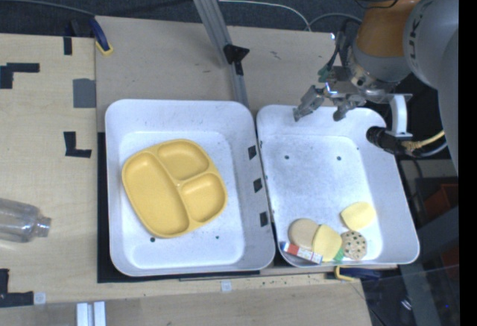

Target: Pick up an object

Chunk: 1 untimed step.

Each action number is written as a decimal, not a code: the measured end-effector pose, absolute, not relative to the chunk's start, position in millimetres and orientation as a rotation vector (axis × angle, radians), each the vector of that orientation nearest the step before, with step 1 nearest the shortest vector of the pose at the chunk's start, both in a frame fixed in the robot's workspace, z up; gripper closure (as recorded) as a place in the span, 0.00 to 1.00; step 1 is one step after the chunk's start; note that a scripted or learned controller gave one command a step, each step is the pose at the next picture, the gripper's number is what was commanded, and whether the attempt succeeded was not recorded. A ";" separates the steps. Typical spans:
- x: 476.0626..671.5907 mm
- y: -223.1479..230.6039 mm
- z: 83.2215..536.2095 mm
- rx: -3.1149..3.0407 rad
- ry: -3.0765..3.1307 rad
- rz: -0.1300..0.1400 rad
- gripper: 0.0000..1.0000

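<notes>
Grey KUKA arm point(440, 33) right of the white bin point(387, 190), rounded orange band point(391, 15) above the wrist, thin black cables looped over the orange, metallic two-finger gripper point(322, 110) at the bin's far rim, black fitting with yellowish cable beside it

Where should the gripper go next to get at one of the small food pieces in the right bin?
Probably toward the bin's near corner, then down. The two-finger gripper hangs open over the far rim of the right shallow white bin, while the pale yellow food pieces and the speckled cookie-like piece cluster at the opposite near edge. The lone yellow piece looks easiest, being apart from the others.
</notes>
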<state>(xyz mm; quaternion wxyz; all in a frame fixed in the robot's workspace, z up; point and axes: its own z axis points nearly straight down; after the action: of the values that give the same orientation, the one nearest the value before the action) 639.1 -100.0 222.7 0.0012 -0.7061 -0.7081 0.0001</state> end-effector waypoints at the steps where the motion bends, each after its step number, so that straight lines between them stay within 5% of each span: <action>1: 666.2 -91.5 86.3 -2.218 -2.223 0.012 0.00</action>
<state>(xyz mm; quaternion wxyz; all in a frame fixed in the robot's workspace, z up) 666.2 -91.5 86.3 0.0009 -0.7063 -0.7079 0.0039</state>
